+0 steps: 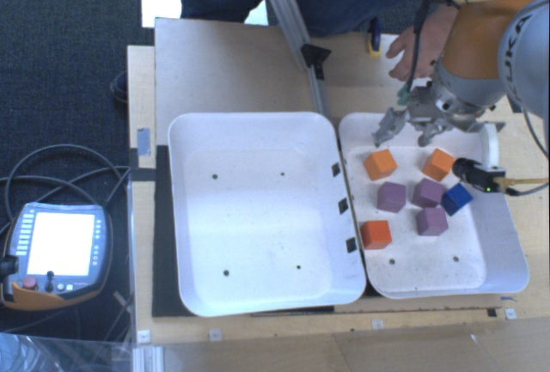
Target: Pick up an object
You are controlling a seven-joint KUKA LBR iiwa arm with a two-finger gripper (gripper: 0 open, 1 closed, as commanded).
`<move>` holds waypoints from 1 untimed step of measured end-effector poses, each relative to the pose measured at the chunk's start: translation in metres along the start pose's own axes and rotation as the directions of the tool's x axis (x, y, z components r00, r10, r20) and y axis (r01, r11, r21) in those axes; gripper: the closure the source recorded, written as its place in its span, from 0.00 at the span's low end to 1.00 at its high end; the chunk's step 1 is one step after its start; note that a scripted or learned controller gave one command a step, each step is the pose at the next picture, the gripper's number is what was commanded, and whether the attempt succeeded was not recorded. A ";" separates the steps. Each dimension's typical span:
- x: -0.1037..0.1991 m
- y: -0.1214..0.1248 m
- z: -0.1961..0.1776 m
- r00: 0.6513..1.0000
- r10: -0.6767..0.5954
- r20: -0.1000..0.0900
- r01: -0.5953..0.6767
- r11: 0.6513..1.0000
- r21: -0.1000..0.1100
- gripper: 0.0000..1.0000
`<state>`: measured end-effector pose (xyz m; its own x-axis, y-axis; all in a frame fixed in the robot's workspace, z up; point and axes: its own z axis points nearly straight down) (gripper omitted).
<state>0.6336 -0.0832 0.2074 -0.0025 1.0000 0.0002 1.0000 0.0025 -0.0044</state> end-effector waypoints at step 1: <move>0.000 -0.003 0.063 1.000 0.000 0.000 0.000 1.000 0.000 0.00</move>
